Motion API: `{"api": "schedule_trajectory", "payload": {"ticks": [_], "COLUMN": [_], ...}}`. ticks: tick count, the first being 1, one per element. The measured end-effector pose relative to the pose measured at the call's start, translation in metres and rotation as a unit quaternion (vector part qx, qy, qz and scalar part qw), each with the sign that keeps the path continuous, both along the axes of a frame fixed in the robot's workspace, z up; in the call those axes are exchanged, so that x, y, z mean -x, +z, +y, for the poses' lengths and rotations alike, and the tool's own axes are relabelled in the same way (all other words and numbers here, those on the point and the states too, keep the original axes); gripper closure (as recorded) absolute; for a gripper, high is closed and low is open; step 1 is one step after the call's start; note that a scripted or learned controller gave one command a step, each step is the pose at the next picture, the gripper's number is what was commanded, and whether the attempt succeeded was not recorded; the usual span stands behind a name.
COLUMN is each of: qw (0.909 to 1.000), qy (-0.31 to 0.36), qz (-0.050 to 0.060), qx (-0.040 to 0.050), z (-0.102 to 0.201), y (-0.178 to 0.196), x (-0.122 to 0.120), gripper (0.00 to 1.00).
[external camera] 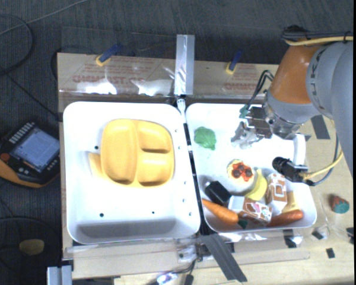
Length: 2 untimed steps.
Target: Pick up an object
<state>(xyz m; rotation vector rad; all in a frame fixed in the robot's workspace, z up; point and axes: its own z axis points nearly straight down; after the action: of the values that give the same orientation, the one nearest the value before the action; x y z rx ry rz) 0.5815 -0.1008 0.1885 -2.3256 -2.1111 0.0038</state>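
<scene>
Arm point(311, 70) comes in from right, gripper point(244, 136) over upper part of right bin point(193, 159); jaws small and blurry, can't tell if apart or together, nothing seen between them. Green lump point(205, 138) lies just left of gripper, apart from it. Rest of objs piled at bin's near end: round white piece w/ red spots point(241, 173), yellow item point(259, 189), black block point(217, 192), carrot point(219, 212), red sausage-like item point(286, 217), printed packet point(258, 209). Left bin point(77, 218) holds yellow divided tray point(136, 151). Handheld device point(26, 153) on floor left of tabletop.
</scene>
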Motion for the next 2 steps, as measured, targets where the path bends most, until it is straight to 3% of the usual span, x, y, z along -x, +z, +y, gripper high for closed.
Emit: {"api": "schedule_trajectory", "payload": {"ticks": [1, 2], "qw": [1.0000, 0.9979], "qy": [0.000, 0.065], "qz": [0.000, -0.001], "qx": [0.0004, -0.0010], "z": [0.000, -0.045], "y": [0.000, -0.096], "x": [0.000, 0.035], "gripper": [0.00, 0.00]}}
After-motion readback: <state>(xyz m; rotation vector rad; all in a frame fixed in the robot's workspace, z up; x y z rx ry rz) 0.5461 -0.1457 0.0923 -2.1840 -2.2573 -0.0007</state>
